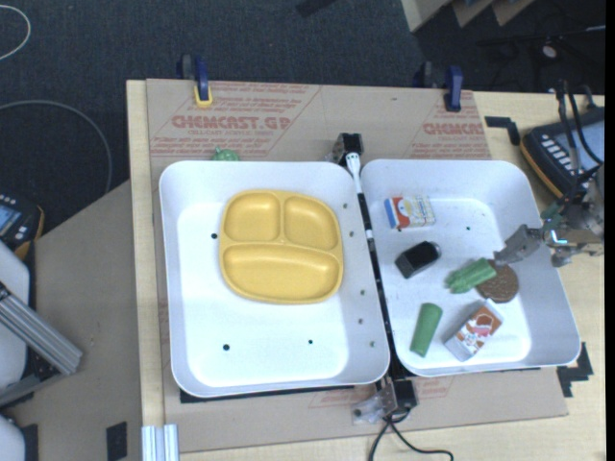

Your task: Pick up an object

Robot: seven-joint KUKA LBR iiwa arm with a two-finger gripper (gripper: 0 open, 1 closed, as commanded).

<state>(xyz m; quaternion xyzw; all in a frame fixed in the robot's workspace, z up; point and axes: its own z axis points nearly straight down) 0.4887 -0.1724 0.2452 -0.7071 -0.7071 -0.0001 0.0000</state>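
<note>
yellow tray (pixel 282 246) in left bin (pixel 192 286) | green cylinder (pixel 426 328) in right bin (pixel 519 195)

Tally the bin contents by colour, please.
Yellow: 1, divided tray
Green: 2, cylinder, bumpy piece
Black: 1, block
Brown: 1, disc
Printed red and white: 2, upper carton, lower carton
Total: 7

Two white bins are set side by side on a brown board (pixel 288 113) printed with red lettering, the left bin (pixel 192 286) beside the right bin (pixel 538 286). Two blue clamps (pixel 200 73) are fixed at the board's far edge
</note>
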